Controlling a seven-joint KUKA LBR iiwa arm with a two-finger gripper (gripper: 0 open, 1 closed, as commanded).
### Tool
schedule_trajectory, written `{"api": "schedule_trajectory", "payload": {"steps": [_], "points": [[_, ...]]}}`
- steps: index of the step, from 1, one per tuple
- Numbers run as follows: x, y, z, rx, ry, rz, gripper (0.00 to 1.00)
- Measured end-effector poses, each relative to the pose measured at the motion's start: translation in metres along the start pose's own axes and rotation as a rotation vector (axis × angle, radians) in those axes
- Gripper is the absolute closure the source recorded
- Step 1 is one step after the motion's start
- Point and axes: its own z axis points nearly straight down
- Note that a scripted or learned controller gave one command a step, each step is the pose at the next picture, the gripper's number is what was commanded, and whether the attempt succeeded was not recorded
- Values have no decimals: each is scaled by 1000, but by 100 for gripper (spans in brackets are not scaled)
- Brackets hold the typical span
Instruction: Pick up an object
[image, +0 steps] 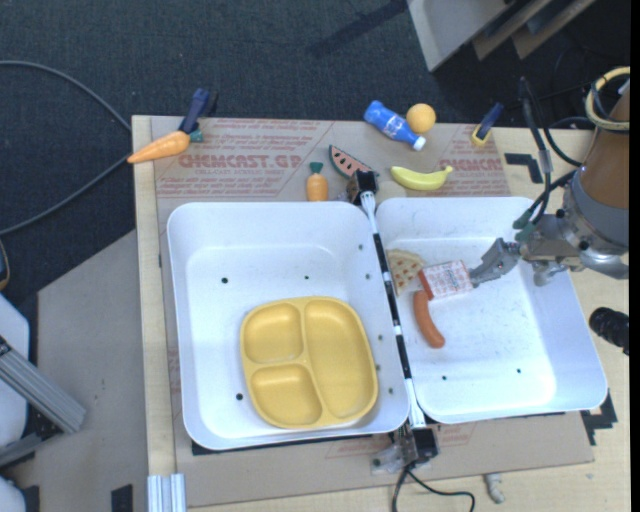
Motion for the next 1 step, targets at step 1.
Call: {"api": "schedule_trajectory", "payload": {"steps": [1], "points": [[23,28,93,2,1,0,0]]}}
